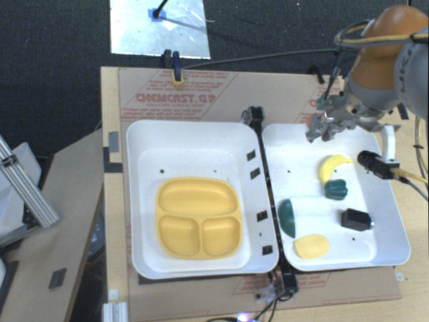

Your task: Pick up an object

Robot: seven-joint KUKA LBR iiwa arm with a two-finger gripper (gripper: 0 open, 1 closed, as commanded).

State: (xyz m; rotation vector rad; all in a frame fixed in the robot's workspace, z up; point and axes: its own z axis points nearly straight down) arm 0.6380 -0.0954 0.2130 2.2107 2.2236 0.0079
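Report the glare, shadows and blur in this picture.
Camera view: the shiny sheet at the top glares bright; both white bins are evenly lit, nearly washed out; the banana casts only a soft shadow; the gripper looks slightly blurred.

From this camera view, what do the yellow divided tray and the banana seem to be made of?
The yellow divided tray looks like moulded plastic with a matte finish: uniform colour, rounded compartment walls, soft highlights. The banana is probably a plastic toy, since its skin is an even, smooth yellow without marks, though it is small here, so real fruit cannot be excluded.
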